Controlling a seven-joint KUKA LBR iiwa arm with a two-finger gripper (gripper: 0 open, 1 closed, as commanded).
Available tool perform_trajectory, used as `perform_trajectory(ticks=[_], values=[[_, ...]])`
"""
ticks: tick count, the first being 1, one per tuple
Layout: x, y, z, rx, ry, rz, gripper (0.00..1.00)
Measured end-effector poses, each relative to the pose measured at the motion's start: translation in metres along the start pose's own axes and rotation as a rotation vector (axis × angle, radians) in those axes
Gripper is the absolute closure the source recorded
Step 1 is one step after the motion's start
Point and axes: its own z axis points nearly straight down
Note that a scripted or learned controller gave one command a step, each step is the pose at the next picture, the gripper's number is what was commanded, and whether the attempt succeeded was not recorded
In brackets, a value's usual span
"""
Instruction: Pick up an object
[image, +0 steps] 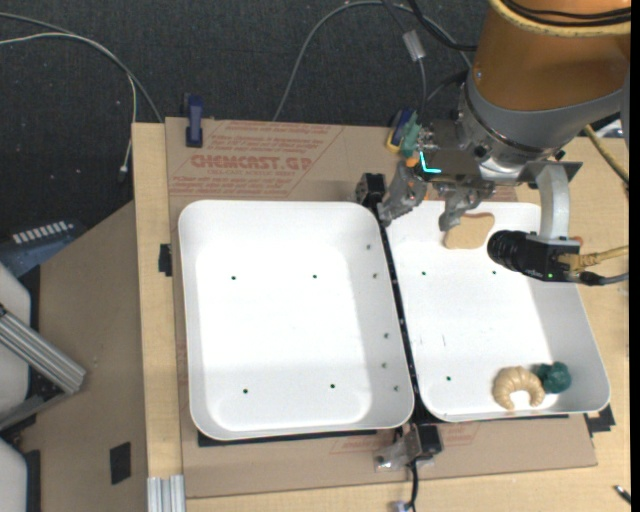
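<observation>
The gripper hangs over the far edge of the right bin, at about 1 o'clock in the view. Its 2 fingers stand spread apart with nothing between them. A tan, bread-like piece lies just beside its right finger, probably the nearest target. A croissant-shaped object touches a small teal object at 5 o'clock. The left bin sits alongside. Both bins rest on a cardboard sheet, with dark fabric behind.
</observation>
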Motion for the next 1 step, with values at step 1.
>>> perform_trajectory(ticks=[1], values=[[-0.0317, -0.0229, 0.0848, 0.007, -0.002, -0.013, 0.00]])
